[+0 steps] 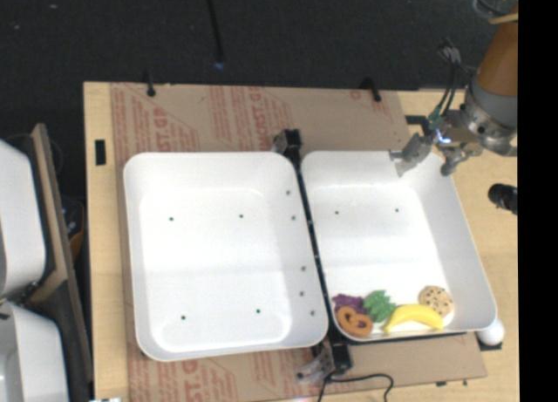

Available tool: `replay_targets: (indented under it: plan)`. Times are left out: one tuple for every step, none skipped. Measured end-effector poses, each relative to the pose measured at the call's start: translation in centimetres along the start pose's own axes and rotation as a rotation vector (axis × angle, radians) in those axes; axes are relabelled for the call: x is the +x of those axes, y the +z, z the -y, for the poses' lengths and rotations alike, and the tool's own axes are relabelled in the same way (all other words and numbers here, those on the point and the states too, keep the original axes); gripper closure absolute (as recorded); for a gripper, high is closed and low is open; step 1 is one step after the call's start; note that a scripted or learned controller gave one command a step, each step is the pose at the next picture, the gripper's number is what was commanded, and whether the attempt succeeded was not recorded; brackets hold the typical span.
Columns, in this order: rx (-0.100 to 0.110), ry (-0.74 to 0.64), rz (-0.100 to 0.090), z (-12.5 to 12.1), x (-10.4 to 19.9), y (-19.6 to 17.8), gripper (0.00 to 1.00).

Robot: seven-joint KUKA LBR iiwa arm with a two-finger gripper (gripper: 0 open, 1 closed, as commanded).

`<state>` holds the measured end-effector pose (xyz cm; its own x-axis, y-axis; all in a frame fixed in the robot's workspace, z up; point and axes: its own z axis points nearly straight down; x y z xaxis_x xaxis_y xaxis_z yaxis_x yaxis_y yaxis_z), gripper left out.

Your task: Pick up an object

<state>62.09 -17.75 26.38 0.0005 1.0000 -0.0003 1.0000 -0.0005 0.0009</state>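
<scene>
Several toy foods lie along the near edge of the right bin (436, 217): a yellow banana (411, 316), a round cookie (436, 301), a green leafy piece (379, 303), a purple bunch of grapes (348, 303) and an orange pretzel-like piece (353, 323). My gripper (432, 155) hangs over the far right corner of that bin, well away from the toys. Its two grey fingers stand apart with nothing between them.
The left bin (214, 252) sits beside the right one, joined by a black clamp (288, 141) at the far edge. Both rest on a cardboard sheet (218, 117) over the wooden bench. White containers (17, 217) stand at the left border.
</scene>
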Motion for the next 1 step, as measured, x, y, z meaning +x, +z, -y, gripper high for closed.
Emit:
replay_targets:
  plan:
    - [0.008,0.000,-0.002,7.04,2.10,7.13,0.00]
